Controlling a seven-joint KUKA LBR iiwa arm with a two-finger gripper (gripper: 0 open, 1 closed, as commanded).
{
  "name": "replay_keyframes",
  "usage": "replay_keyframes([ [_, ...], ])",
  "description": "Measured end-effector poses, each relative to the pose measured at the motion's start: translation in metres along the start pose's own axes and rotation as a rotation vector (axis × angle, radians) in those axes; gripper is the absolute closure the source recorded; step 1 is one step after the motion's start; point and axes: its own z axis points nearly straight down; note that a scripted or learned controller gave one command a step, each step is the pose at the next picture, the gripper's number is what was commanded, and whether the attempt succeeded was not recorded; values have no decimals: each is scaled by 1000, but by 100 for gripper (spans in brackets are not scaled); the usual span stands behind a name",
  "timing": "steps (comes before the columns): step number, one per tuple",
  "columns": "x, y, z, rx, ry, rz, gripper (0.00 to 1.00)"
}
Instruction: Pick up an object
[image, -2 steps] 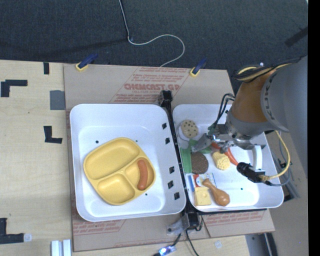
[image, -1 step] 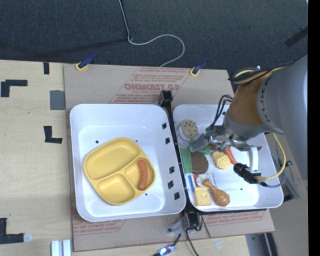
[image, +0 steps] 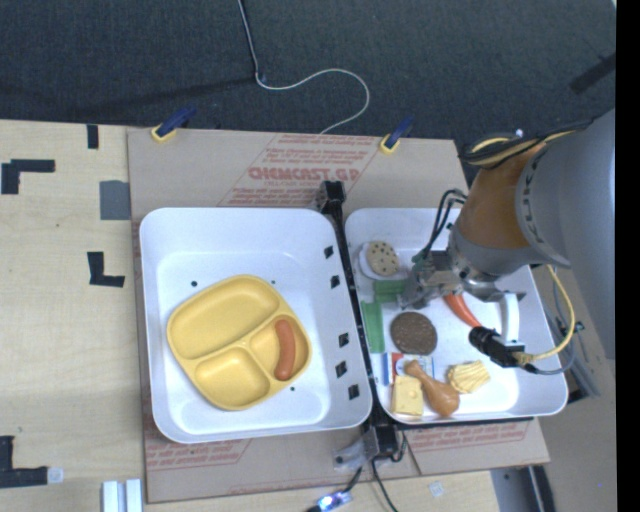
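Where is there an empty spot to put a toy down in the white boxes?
The left bin has bare floor around the yellow tray, mostly along the top and right sides. The tray's two compartments away from the sausage are bare. The right bin is crowded with toy food under the gripper.

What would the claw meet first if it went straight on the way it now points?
Probably the green item right under the claw in the right bin, beside the brown patty. Depth is unclear from above, so this is a guess.
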Motion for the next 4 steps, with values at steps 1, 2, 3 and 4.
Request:
replay_keyframes([
  [1, -8, -3, -58, -2, 0, 3, 100],
  [2, -8, -7, -120, -3, 0, 1, 100],
  [3, -8, -7, -129, 1, 1, 1, 100],
  [4, 52, 14, -133, 1, 2, -5, 100],
])
